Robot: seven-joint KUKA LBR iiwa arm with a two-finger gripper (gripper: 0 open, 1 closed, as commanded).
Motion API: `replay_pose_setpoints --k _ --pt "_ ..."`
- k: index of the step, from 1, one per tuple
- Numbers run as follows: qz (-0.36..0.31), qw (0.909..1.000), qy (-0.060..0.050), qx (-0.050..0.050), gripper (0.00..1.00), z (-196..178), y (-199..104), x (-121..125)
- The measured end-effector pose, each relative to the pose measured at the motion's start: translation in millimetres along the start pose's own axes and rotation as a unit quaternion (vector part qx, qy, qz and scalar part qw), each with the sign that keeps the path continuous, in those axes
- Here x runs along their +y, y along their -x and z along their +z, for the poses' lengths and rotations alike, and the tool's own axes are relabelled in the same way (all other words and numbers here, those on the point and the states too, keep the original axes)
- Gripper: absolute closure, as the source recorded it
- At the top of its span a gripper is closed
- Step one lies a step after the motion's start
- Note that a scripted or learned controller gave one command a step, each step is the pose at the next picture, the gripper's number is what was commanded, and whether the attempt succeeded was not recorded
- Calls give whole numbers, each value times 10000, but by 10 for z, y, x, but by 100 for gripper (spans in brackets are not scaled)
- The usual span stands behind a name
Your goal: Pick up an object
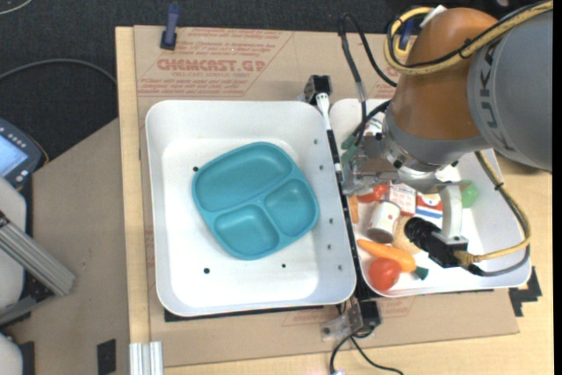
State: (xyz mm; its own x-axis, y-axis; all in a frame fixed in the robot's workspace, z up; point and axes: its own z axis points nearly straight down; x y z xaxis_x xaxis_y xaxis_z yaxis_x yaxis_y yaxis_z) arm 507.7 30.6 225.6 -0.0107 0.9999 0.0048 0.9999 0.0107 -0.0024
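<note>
The right bin [514, 272] holds a pile of small objects: a white cylinder with a dark end [381, 222], an orange carrot-shaped piece [389, 253], a red round piece [383, 275], a black piece [432, 244], a white bottle-like piece [452, 215] and a green bit [469, 192]. The arm's orange wrist band [435, 92] hangs over this bin and hides its far half. My gripper [362, 162] reaches down at the bin's left side, just above the pile. Nothing shows between its fingers.
The left bin [167, 189] holds a teal three-compartment plate [255, 199] in its middle. Both bins rest on a cardboard sheet [219, 57]. Cables [356, 66] run along the divide between the bins and behind the arm.
</note>
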Motion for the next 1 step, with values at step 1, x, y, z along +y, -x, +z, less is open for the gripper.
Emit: replay_pose_setpoints --k 1 --pt "71 10000 -12 -22 100 74 300 -253"
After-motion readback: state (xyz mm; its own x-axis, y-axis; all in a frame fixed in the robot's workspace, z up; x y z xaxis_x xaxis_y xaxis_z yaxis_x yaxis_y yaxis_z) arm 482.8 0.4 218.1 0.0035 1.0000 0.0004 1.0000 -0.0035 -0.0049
